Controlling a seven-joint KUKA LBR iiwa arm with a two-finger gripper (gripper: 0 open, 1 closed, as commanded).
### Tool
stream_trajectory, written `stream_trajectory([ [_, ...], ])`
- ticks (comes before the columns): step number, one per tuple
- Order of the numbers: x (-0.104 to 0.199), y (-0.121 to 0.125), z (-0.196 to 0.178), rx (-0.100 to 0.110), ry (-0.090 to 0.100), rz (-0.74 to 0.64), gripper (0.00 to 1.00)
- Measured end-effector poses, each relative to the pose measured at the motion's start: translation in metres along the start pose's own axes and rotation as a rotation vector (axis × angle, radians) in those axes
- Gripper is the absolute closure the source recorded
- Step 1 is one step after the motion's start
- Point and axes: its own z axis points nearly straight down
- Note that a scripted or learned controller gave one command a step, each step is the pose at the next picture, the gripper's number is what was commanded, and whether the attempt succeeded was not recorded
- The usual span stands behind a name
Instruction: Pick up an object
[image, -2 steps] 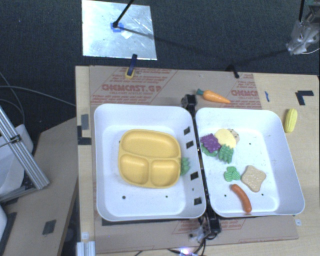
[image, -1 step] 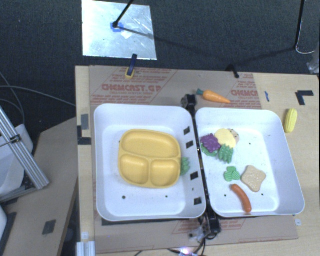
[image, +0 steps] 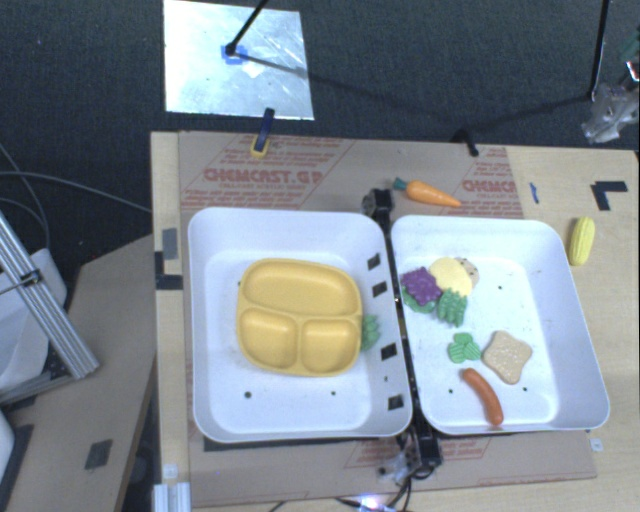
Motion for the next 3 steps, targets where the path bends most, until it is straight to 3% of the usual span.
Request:
stream_trajectory([
  [1, -0.026, -0.002, -0.003, -0.004, -0.002, 0.006, 1.0],
  [3, -0.025, -0.001, -0.033, -0.004, -0.002, 0.0, 1.0],
])
